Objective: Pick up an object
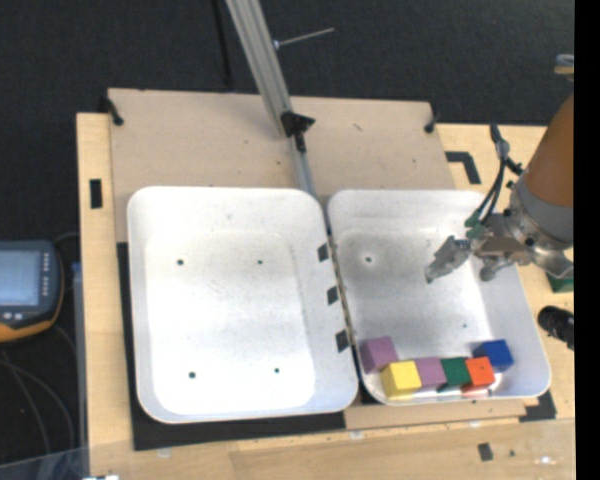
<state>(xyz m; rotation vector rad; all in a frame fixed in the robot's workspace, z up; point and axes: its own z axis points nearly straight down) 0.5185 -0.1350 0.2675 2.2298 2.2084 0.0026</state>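
Six blocks [435,370]: two purple, four single-coloured.

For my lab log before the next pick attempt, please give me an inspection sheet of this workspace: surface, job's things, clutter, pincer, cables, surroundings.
Surface: wooden bench bearing a left shallow white bin and a right shallow white bin side by side.
Job's things: small blocks crowded along the right bin's near edge: purple cube, yellow cube, mauve block, green block, orange block, blue cube.
Clutter: nothing seen.
Pincer: pincer above the right bin's middle, apart from the blocks, nothing seen between its fingers.
Cables: dark cables at the wrist.
Surroundings: slanted grey metal rail; handheld screen device at left; dark floor.
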